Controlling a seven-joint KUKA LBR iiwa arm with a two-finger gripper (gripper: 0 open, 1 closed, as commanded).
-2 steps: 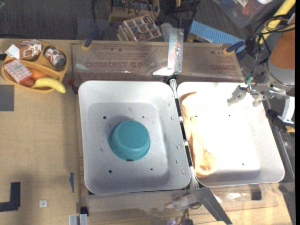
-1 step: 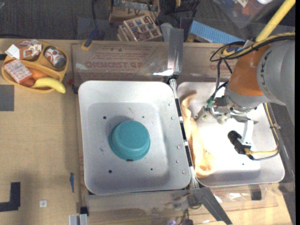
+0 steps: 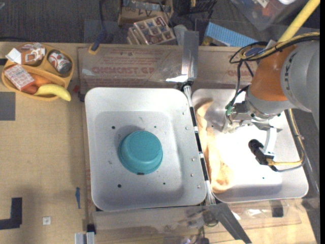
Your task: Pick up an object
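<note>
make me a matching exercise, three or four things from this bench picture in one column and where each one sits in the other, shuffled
Things:
1. teal bowl
2. banana
3. hand
4. cardboard strip

Places:
A. in the yellow tray at the bench's far left
B. over the right bin
C. upside down in the left bin
D. along the bins' far edge

Pairs: 1-C, 2-A, 3-B, 4-D

Teal bowl (image 3: 141, 152) sits upturned in left bin (image 3: 101, 105); end effector (image 3: 234, 122) over right bin (image 3: 289, 187).
</note>
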